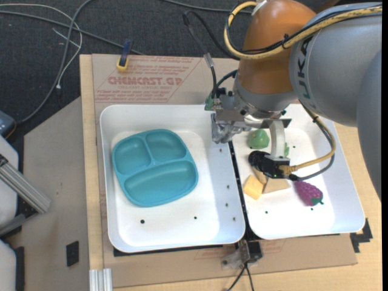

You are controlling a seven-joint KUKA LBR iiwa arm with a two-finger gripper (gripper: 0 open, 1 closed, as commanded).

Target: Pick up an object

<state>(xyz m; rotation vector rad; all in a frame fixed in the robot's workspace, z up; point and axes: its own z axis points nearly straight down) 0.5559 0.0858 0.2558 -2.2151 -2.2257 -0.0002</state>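
Plate (156, 167) in left bin (121, 223), grapes (308, 193) in right bin (291, 220)

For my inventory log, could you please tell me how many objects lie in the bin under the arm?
4: a green lump at the back, a yellow wedge in front, a tan block beside it, purple grapes further right. The arm may hide more.

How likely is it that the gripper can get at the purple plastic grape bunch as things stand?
Probably yes. The purple plastic grape bunch lies uncovered on the right white bin's floor, beside the tan block, with nothing on top of it.
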